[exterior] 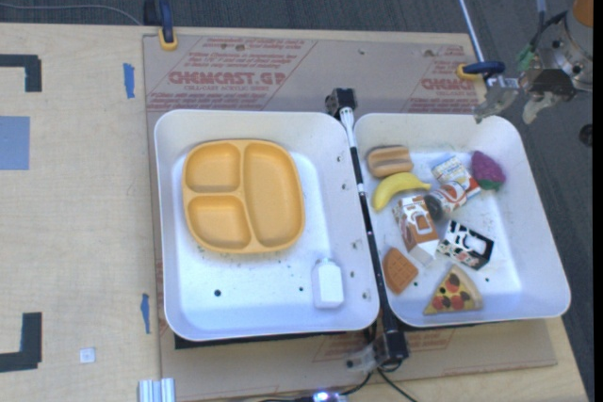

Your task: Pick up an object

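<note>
Gripper: the gripper point(506, 104) sat at the upper right of the frame, above the top edge of the right bin point(551, 254), with nothing seen between its fingers; their spread could not be made out.
Arm: the grey arm with its orange band point(584, 7) entered at the right edge of the frame, near the top.
Right bin: held a cluster of toy food, all lying on the bin floor, well apart from the gripper.
Hot dog: the hot dog point(387, 159) lay at the upper left of the cluster, just above the banana point(396, 189).
Purple item: a purple piece point(487, 168) lay nearest the gripper, beside a red and white packet point(455, 179).
Lower items: a small carton point(416, 221), a black and white piece point(465, 244), a waffle-like cracker point(399, 271) and a pizza slice point(452, 294) filled the lower part.
Left bin: the left bin point(179, 297) held a yellow divided plate point(243, 195) at its centre and a small white block point(328, 283) at lower right.
Bench: both bins rested on a board with red lettering point(236, 71), held by a clamp point(162, 22) at upper left.
</note>
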Motion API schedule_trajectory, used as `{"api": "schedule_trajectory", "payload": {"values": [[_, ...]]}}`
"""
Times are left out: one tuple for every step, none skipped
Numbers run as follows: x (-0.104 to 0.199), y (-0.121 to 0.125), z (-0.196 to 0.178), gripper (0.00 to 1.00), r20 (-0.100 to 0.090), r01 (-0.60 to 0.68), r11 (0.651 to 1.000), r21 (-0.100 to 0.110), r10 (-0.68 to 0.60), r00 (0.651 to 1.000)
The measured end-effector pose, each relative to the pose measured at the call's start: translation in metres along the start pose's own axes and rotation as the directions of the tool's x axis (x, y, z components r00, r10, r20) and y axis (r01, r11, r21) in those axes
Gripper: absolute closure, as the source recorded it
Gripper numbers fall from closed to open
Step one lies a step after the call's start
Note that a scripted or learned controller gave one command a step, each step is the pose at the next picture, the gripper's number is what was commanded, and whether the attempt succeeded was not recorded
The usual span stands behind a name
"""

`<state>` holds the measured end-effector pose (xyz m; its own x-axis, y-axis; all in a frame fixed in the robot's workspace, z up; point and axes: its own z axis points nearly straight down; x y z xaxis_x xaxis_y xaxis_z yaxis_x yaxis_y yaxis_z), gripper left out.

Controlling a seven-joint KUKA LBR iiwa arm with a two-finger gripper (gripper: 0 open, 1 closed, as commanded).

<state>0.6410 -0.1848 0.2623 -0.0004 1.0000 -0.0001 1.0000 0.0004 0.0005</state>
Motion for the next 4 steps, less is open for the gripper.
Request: {"api": "schedule_trajectory", "payload": {"values": [[0.049,0.01,0.135,0.0,-0.001,0.001,1.0,0.001,-0.001,1.0],[0.007,-0.033,0.172,0.0,-0.006,0.003,1.0,0.002,-0.003,1.0],[0.004,-0.032,0.162,1.0,0.0,0.001,1.0,-0.003,-0.001,1.0],[0.096,0.004,0.055,1.0,-0.001,0.001,1.0,-0.002,-0.001,1.0]]}}
